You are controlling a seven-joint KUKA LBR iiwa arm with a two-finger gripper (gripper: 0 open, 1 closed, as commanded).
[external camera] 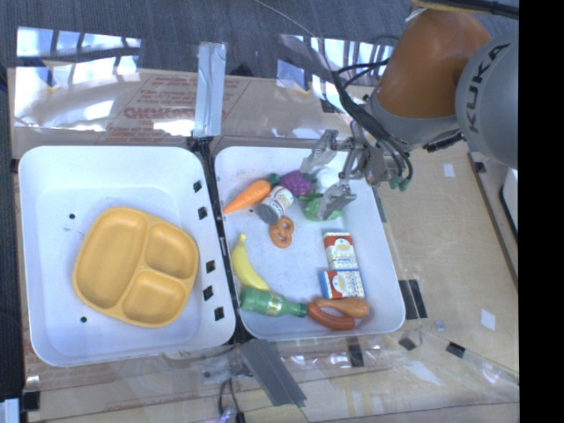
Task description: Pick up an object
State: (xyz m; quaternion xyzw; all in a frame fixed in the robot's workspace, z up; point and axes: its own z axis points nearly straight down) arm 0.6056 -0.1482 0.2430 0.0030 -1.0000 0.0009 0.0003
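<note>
The grey arm (493, 77) is extended in from the right, its orange band (427, 60) seen above the wrist. The claw (324, 179) is angled down and to the left, its two fingers (315, 159) spread apart, with nothing seen gripped between them.

A yellow divided tray (135, 265) is sitting in one white bin (44, 192). In the other, an orange carrot (248, 196), yellow banana (248, 267), green bottle (269, 303) and red-and-white carton (341, 265) are showing.
</note>
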